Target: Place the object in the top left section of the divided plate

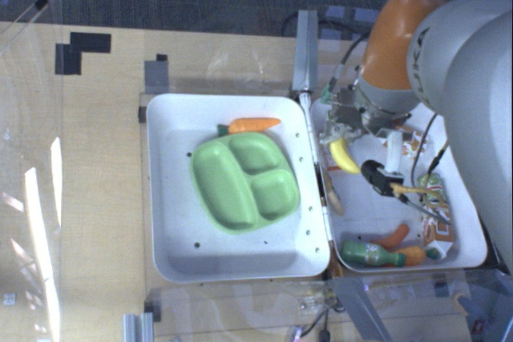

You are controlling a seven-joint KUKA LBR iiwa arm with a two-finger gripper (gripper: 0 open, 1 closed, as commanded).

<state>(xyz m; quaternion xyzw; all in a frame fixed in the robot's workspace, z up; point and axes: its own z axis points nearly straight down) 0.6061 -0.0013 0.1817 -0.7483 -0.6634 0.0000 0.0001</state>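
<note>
No writing is legible on any item. A pale wood desk [88, 196] before grey carpet carries two white bins. The left bin [172, 244] holds one green divided plate [244, 180] and one carrot [255, 125] touching its 12 o'clock rim. The hand [346, 126] hangs above one banana [344, 156] in the right bin [469, 240]; whether it is apart or together I cannot tell.
</note>
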